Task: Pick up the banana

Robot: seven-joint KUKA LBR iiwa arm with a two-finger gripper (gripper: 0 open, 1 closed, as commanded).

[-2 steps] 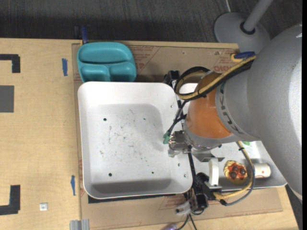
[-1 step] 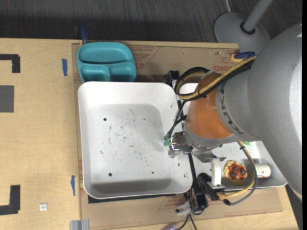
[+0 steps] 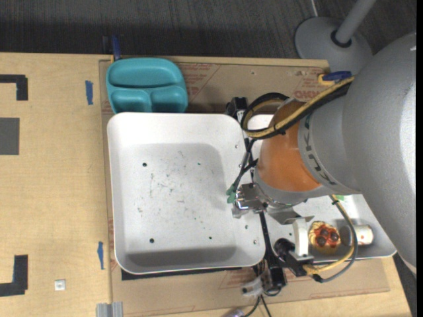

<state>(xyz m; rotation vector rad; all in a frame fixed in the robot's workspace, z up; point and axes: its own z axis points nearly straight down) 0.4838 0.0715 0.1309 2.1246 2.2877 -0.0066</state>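
You see a bulky grey arm point(image 3: 370, 117) filling the right of the frame, its shell smooth and rounded. An orange band point(image 3: 283, 157) circles it near the centre. Black and yellow cables point(image 3: 264, 114) loop over that band — more trail along the lower edge, beside a metal bracket point(image 3: 246, 198).

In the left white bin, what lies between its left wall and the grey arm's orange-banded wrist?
Bare floor in the camera view: the shallow white left bin holds only scuffs and small dark holes up to the arm's orange band.
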